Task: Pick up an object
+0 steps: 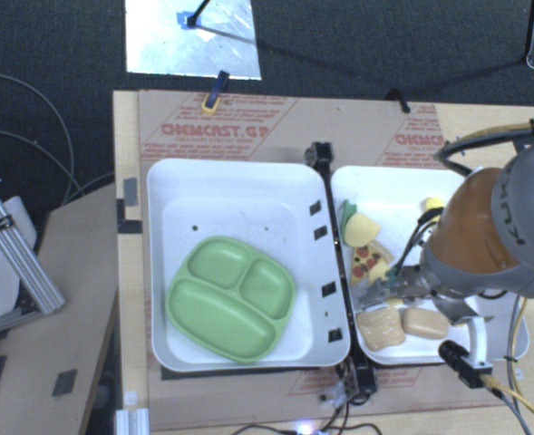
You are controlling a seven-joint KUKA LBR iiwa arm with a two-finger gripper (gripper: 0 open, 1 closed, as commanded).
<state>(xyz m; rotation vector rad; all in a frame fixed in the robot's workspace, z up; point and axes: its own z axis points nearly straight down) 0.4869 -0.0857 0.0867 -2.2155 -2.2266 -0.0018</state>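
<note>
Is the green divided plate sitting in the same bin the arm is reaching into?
No, the green plate lies in the left bin; the arm is over the right bin.

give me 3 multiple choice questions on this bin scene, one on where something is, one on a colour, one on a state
1. Where does the divided tray lie?
A. in the left bin
B. in the right bin
C. on the floor

2. What colour is the divided tray?
A. red
B. green
C. blue

3. How does the divided tray lie?
A. upside down
B. standing on edge
C. flat, compartments facing up

Answers:
1. A, the tray sits inside the left bin, apart from the food-like pieces in the right bin.
2. B, its whole surface is light green.
3. C, its three hollow compartments are visible from above.

The arm reaches over the right bin, with the claw low among the pieces there.
</note>
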